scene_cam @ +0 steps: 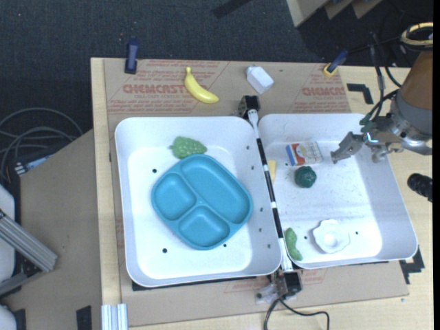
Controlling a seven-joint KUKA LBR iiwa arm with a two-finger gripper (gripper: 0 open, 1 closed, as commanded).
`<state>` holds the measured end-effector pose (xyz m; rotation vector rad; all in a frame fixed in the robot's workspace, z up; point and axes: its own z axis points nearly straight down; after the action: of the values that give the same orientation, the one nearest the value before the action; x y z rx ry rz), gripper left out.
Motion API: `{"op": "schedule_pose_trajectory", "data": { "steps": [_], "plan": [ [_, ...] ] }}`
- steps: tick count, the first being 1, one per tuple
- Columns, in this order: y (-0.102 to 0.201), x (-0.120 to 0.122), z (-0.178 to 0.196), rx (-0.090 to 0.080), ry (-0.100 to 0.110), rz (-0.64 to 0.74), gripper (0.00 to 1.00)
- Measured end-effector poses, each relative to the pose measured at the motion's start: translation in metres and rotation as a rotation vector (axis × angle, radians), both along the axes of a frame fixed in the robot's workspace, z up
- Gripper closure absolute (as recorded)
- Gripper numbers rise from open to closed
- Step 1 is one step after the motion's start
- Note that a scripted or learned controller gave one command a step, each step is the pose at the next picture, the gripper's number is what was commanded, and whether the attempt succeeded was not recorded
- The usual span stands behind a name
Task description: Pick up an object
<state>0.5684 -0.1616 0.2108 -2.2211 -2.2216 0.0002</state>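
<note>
My gripper (360, 150) hangs over the upper right part of the right bin (385, 205), reaching in from the right. Its fingers are spread open with nothing between them. Just left of it lies a small red, white and blue carton (303, 152). A dark green ball (306, 177) sits below the carton. A white fried-egg toy (330, 236) rests near the bin's front. A green pickle-like piece (291, 243) lies along the bin's left wall, and a small yellow piece (272, 170) sits higher on that wall.
The left bin (137, 205) holds a blue divided plate (201, 200) and a light green leafy piece (188, 146). Behind the bins on the board lie a banana (199, 89), a white block (260, 79) and a blue clip (131, 56).
</note>
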Motion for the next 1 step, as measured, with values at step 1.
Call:
{"op": "schedule_pose_trajectory", "data": {
  "steps": [1],
  "plan": [
    [0.0656,0.0454,-0.1096,0.002,0.003,0.001,0.0]
  ]
}}
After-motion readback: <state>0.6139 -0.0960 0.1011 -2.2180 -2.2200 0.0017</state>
